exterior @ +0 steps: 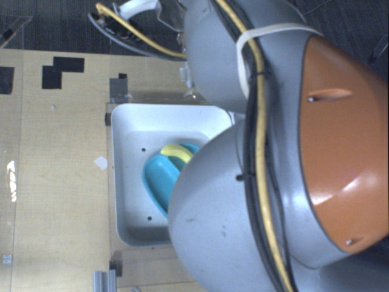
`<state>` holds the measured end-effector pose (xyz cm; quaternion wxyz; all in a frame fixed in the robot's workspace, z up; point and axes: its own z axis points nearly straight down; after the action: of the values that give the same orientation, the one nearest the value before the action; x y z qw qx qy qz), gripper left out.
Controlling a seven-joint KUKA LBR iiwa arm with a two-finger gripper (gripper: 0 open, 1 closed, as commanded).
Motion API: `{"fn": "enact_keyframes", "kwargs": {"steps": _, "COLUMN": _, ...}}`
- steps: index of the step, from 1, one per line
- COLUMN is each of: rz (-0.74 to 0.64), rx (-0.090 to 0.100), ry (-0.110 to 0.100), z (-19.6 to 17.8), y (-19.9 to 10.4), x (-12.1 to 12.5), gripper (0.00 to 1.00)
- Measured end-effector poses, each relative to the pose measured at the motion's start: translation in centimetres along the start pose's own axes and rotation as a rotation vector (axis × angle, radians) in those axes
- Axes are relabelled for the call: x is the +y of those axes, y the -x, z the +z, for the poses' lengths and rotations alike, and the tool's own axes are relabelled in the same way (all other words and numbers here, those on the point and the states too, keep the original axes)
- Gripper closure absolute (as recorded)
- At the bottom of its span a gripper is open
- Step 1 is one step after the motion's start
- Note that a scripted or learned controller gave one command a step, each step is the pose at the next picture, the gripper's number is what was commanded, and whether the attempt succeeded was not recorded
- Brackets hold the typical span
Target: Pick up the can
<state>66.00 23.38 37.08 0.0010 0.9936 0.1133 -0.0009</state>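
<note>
Overhead, camera view: the grey arm (pixel 243 181) fills most of the right and centre, reaching in from the right and bulking low across a white bin (pixel 124 163). Its orange band (pixel 340 145) sits large at the right. A yellow cable (pixel 261 163) and dark cables run along the arm's length, bound by a white strap (pixel 267 35). The links curve up toward the top edge, where a white hose (pixel 138 5) loops beside them. Gripper state: cannot tell (the arm's own body covers that end). Can: cannot tell where it lies. Within the bin, a light-blue object (pixel 159 181) touches a yellow one (pixel 177 152), both partly under the arm. The bin rests on a pale wooden bench (pixel 55 193) bearing black markers (pixel 61 70).
</note>
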Motion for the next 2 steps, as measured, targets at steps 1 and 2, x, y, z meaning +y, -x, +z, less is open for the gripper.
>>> {"fn": "enact_keyframes", "kwargs": {"steps": 1, "rz": -0.16, "rx": -0.001, "ry": 0.001, "z": -6.1, "y": 1.7, "x": 3.6, "gripper": 1.0}}
{"fn": "enact_keyframes", "kwargs": {"steps": 2, "rz": -0.113, "rx": -0.002, "ry": 0.001, "z": 2.5, "y": 5.4, "x": -1.2, "gripper": 1.0}}
